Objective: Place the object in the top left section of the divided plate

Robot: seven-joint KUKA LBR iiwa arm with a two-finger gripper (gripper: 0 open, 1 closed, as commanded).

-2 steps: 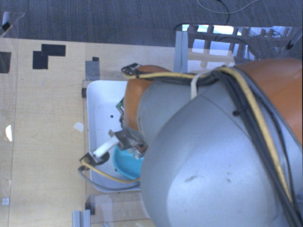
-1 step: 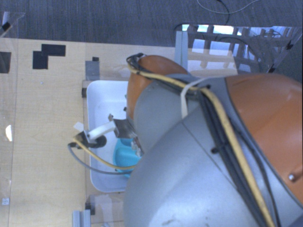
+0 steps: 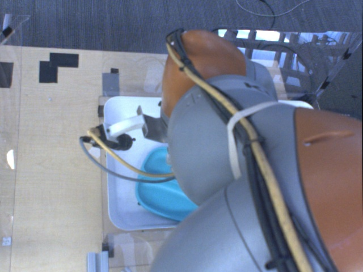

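Camera slants down over bench; arm close.

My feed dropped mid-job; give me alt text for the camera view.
The grey and orange arm reaches in from the right and covers most of the bench, hanging over a white bin. A blue plate lies in that bin, partly hidden under the arm.

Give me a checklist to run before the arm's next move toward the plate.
1. Blue divided plate lies inside the white bin: ok.
2. Clear view of the plate's sections: not ok; the arm covers most of the plate.
3. Object held for placing: cannot tell.
4. Top left section free to receive it: cannot tell.
5. Arm is over the bin that holds the plate: ok.
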